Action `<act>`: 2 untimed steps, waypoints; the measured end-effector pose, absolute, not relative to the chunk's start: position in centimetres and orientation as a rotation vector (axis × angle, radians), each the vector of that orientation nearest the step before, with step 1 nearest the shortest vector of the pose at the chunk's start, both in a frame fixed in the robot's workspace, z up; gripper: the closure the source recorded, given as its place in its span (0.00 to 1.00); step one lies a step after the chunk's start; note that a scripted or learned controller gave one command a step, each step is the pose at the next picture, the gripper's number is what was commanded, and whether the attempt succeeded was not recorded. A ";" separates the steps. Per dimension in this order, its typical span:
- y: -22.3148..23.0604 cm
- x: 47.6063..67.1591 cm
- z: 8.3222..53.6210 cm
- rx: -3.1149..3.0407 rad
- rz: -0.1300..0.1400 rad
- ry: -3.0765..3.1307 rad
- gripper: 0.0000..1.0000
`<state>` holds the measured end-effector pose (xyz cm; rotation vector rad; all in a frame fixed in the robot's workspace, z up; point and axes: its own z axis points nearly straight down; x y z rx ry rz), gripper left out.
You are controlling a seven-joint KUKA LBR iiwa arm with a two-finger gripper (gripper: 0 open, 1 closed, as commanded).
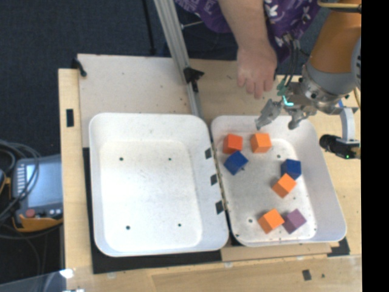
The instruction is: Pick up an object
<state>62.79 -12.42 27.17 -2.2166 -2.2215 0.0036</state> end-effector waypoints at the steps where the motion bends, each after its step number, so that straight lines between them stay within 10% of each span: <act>1: -12.4 62.9 27.4 -2.219 0.000 -2.225 0.00; 2: -11.6 63.0 22.3 -2.217 0.007 -2.223 0.00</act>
